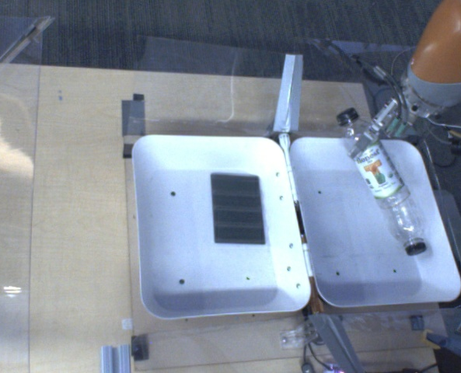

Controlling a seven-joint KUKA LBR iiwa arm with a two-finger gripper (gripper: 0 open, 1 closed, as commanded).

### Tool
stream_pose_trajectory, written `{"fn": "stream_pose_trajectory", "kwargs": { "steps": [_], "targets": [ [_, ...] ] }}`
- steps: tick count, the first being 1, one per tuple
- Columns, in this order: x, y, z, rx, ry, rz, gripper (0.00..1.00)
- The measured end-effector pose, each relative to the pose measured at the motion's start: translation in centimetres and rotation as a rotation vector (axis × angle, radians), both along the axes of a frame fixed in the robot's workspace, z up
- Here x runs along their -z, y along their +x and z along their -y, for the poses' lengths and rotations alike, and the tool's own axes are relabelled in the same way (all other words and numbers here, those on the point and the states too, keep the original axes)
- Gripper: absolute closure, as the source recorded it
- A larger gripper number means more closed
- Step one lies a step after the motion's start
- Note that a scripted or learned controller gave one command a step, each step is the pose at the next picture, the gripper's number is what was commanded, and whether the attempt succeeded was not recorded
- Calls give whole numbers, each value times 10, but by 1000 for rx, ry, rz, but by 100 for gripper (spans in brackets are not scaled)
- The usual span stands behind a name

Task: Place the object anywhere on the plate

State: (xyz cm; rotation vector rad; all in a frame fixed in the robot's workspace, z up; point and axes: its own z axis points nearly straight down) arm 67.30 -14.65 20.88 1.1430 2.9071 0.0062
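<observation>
A dark grey rectangular plate [238, 208] lies flat in the middle of the left bin [160, 286]. A clear plastic bottle [379, 173] with a white, green and orange label lies slanted in the right bin [331, 286], one dark end near the bin's far rim and the other dark end toward the near right. My gripper [387, 119] hangs below the orange wrist band [448, 33] at the far right corner of the right bin, right at the bottle's upper end. Whether it touches the bottle is unclear.
A metal post [288, 92] stands behind the seam between the two bins. Cables [370, 64] run along the bench behind the right bin. A wooden benchtop [59, 208] stretches to the left of the bins.
</observation>
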Motion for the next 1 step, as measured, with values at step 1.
{"fn": "stream_pose_trajectory", "kwargs": {
  "steps": [1],
  "targets": [
    [-37, -18, -74, -250, 0, -9, 100]
  ]
}}
